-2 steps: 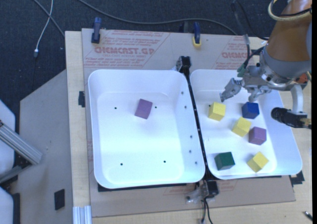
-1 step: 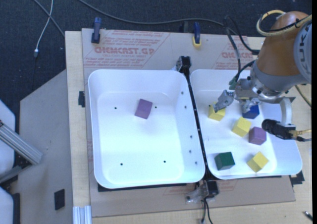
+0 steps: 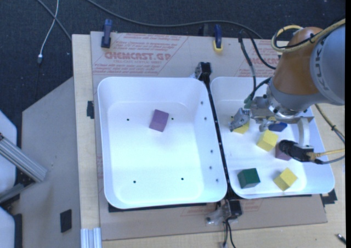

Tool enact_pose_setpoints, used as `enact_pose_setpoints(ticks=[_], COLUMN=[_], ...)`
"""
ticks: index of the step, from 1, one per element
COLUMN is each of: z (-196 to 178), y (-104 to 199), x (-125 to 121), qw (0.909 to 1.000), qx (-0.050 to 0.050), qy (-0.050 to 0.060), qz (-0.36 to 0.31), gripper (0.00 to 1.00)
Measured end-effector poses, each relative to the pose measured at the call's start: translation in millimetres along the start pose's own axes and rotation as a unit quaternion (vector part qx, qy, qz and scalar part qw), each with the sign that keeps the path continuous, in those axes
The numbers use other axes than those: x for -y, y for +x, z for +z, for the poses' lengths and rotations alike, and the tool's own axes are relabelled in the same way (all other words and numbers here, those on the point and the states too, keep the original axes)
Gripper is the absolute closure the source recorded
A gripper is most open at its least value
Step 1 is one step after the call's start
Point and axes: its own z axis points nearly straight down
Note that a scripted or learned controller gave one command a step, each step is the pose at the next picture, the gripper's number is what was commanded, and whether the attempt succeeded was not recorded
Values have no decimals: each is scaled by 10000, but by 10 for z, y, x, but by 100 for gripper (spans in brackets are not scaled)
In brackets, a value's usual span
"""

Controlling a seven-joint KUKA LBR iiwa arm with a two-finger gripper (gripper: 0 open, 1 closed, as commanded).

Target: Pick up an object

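Grey arm with orange band (image 3: pixel 307 68) over right white bin (image 3: pixel 323 184). Two-finger gripper (image 3: pixel 258 123) low in bin; grip unclear. Yellow cube (image 3: pixel 268 141) just below-right of it, set diagonal. Green cube (image 3: pixel 248 178) nearer front; second yellow cube (image 3: pixel 286 179) beside. Small yellow piece (image 3: pixel 240 128) at gripper (half hidden). Purple cube (image 3: pixel 159 120) in left white bin (image 3: pixel 109 148).

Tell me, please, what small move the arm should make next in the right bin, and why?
Probably a short descent onto the yellow block near the right bin's left wall. The gripper sits right over that block, closer to it than to the other yellow blocks or the green block. I see nothing clearly held between the fingers, so the pick looks undone.
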Motion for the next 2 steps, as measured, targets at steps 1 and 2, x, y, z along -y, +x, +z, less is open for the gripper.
enact_pose_setpoints(ticks=[1, 2], z=[517, 351], y=[4, 1], x=[17, -10], qw=[10000, 10000], qx=[0, 8], qy=[-7, -61], qz=[4, 3], gripper=[0, 100])
